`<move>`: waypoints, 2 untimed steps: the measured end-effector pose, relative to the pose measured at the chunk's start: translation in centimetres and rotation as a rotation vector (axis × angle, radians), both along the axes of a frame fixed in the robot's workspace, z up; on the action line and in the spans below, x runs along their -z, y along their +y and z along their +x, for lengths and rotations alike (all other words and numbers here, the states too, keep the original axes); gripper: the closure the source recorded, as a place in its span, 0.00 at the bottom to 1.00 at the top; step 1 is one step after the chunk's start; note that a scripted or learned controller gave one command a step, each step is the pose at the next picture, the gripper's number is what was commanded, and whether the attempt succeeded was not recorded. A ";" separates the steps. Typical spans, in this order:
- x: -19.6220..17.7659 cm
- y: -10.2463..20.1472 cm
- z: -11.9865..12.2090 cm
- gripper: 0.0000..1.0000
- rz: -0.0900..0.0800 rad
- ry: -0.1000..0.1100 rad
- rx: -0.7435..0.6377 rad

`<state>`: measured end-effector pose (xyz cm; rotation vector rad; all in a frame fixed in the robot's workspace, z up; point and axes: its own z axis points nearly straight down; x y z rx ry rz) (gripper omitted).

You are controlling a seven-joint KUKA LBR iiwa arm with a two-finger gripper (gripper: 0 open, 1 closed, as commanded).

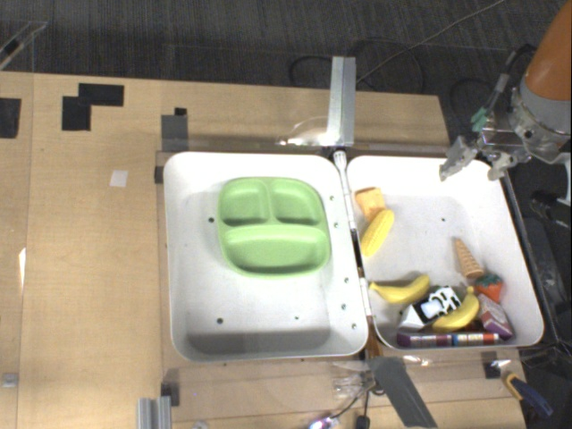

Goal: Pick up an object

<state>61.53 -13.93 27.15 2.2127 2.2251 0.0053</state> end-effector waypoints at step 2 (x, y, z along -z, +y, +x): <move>18.1 4.9 0.3 0.00 -0.003 -0.010 -0.254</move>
